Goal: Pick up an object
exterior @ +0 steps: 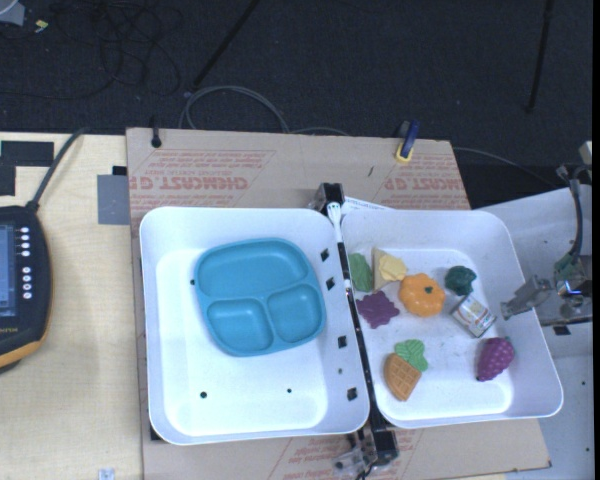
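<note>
Toys sit in your right bin point(525, 268); the gripper point(515, 301) is at its right rim.

You can see a purple grape bunch point(494, 357) near the right wall, a small can point(472, 315) just beside the gripper, an orange pumpkin point(422, 295), and a carrot point(403, 371) nearer you. The left bin point(170, 368) holds a blue divided plate point(259, 294). Whether the gripper is wide or narrow, you cannot tell.

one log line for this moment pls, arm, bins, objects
arm: at right bin's right rim, nothing seen held | left bin: blue tray | right bin: toy foods incl. pumpkin, grapes, carrot | pick: not yet
</note>
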Robot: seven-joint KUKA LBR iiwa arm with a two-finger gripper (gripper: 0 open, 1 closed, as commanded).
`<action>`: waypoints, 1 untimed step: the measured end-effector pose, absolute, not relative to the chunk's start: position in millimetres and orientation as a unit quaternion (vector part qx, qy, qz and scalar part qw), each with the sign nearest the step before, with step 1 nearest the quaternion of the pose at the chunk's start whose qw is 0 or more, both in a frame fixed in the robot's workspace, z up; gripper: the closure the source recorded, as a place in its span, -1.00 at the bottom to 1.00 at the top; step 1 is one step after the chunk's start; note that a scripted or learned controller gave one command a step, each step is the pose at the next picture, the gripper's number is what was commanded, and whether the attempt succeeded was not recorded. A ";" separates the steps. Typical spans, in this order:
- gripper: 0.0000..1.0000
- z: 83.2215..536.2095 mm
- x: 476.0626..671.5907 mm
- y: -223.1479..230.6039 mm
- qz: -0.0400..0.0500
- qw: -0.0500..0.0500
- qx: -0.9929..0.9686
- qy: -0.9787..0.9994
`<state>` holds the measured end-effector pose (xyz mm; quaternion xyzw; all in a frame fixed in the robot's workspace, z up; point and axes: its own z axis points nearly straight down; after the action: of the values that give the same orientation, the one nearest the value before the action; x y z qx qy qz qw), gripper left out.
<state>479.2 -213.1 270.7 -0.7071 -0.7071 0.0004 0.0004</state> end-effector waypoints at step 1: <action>-1.00 138.3 487.7 -211.0 0.002 0.007 -0.707 -0.707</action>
<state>487.7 -211.0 138.3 -0.7067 -0.7075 0.0025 0.0066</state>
